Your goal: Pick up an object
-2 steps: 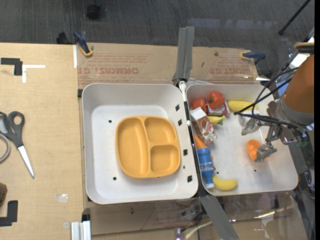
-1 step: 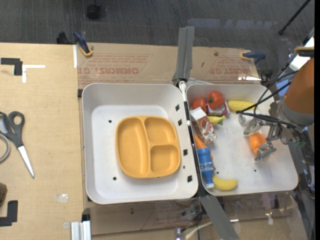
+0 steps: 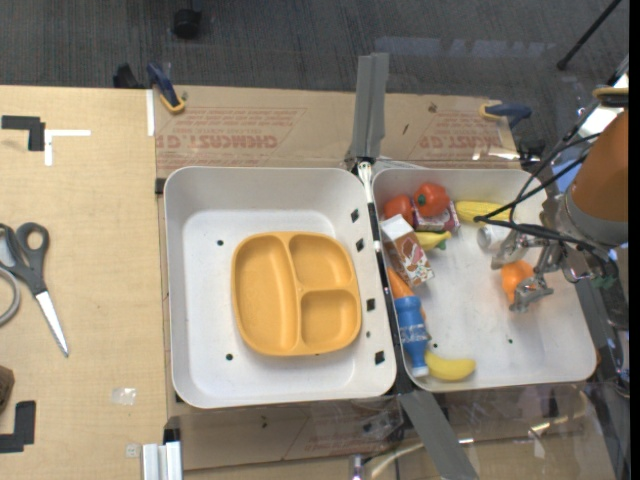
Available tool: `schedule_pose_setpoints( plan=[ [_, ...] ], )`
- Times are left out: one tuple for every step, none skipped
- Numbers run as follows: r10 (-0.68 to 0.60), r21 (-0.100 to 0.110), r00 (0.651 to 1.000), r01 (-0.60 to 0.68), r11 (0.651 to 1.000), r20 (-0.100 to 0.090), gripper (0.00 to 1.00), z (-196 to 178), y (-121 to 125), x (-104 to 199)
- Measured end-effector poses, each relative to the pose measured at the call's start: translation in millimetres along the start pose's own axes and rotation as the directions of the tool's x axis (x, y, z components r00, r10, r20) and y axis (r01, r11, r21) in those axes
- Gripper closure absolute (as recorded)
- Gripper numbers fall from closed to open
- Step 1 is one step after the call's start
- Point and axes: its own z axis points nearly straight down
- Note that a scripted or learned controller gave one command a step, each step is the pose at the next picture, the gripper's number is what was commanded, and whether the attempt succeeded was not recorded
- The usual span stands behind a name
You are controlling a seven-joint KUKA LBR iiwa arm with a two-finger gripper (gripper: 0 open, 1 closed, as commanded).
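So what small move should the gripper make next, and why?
Probably lower a little and close. The gripper hangs right at the orange object in the right bin, but the view does not show it between the fingers.

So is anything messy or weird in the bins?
A little. In the right bin, the toys crowd along the left wall: blue bottle, snack box, tomato, bananas. The yellow plate sits neatly.

A pair of scissors (image 3: 36, 280) lies on the bench (image 3: 80, 368) left of the 2 bins.
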Motion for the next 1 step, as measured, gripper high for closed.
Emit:
schedule_pose_setpoints(
  plan=[
    [0.149,-0.002,0.989,-0.149,0.989,-0.007,1.00,-134.7,52.5,5.5]
  ],
)
